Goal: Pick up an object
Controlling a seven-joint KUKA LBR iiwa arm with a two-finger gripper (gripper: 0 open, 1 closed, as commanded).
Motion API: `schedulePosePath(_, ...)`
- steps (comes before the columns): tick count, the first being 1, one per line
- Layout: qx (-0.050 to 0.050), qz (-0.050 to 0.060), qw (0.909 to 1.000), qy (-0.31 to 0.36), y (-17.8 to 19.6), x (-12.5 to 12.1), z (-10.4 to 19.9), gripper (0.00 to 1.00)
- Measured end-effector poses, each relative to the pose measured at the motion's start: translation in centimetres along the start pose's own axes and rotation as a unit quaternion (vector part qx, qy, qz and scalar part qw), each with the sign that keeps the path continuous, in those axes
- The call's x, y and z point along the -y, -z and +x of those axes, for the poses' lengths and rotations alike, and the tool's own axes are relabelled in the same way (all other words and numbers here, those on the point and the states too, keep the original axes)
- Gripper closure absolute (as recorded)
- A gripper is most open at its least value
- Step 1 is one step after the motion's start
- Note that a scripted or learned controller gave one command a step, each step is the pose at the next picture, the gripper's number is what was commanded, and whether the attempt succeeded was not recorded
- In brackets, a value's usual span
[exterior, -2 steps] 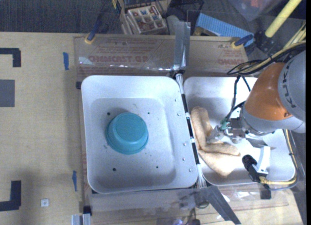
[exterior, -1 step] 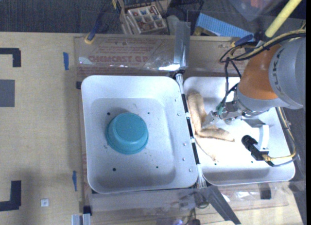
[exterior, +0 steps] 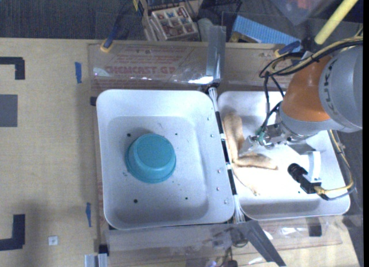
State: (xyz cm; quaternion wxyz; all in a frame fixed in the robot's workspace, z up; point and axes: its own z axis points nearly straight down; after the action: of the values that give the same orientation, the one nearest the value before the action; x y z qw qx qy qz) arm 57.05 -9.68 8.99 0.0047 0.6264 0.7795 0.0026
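Observation:
A teal bowl [exterior: 151, 157] sits upside down in the left bin [exterior: 109, 116]. In the right bin [exterior: 334, 202] lie pale tan pieces: a long bread-like piece [exterior: 233, 133] against the left wall, a flatter one [exterior: 255, 160] across the middle, and a thin strip [exterior: 248, 183] below it. My gripper [exterior: 258, 142] hangs low over the right bin, right above the flat tan piece and beside the long one. The arm's grey body and orange band [exterior: 308, 96] cover the bin's upper right.
A clear plastic sheet [exterior: 155, 67] lies behind the left bin. Boxes and clutter stand beyond the bench at the top. The bins' shared wall [exterior: 222, 145] runs just left of the long tan piece.

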Motion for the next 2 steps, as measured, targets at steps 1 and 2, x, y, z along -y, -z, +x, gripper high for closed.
schedulePosePath(1, 0.000, -0.002, 1.0000, -0.001, 1.06, -0.08, -0.08, 1.00)
schedulePosePath(2, 0.000, -0.002, 1.0000, -0.001, 1.06, -0.08, -0.10, 0.00)
